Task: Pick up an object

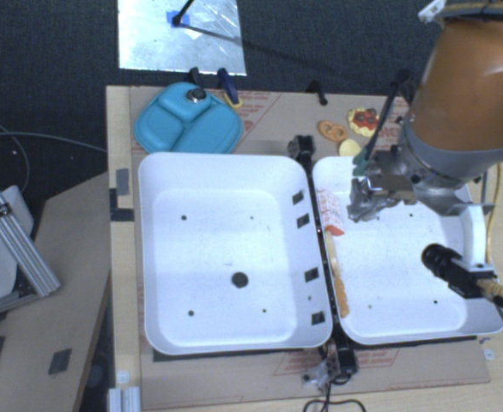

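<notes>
The gripper (365, 202) hangs over the upper-left part of the right bin (406, 281), and whether its jaws are open or closed cannot be told from this slant. The likeliest target is the white-and-red packet (329, 210), lying against that bin's left wall, just beside the gripper. It looks flat, thin and probably slippery — so a good grasp would come straight down with the jaws spread across its narrow width, kept off the wall so neither side snags the rim. Further down the same wall lies a slim orange-tan strip (338, 288), harder to pinch. Beyond that wall, in the left bin (200, 221), sits a small dark round disc (239, 280) — low and smooth-looking.
</notes>
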`<state>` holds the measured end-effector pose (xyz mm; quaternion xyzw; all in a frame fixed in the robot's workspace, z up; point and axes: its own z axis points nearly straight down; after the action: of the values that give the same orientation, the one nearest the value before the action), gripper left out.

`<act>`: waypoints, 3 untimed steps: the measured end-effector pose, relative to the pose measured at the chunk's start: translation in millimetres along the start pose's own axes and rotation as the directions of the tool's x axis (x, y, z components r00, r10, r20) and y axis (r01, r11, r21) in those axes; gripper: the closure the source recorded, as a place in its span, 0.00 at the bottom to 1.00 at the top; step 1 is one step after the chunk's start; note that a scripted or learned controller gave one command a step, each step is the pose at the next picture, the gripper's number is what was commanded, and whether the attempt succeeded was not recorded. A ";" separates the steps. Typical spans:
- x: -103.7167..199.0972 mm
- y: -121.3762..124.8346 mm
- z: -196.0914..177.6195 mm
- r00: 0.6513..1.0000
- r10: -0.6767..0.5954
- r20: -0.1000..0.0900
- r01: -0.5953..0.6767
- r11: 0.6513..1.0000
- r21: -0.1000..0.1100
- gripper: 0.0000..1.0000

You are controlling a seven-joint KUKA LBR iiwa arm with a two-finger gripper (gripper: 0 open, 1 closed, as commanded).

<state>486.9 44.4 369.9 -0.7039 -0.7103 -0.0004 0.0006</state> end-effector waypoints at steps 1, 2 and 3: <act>-3.6 0.2 -2.0 1.000 0.005 0.001 -0.005 1.000 -0.003 0.00; 60.0 -0.3 38.5 1.000 -0.001 0.000 0.001 1.000 0.002 0.00; 56.3 1.3 25.1 1.000 0.000 0.000 0.000 1.000 -0.005 1.00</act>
<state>487.6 100.8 344.9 -0.7038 -0.7104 -0.0023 -0.0013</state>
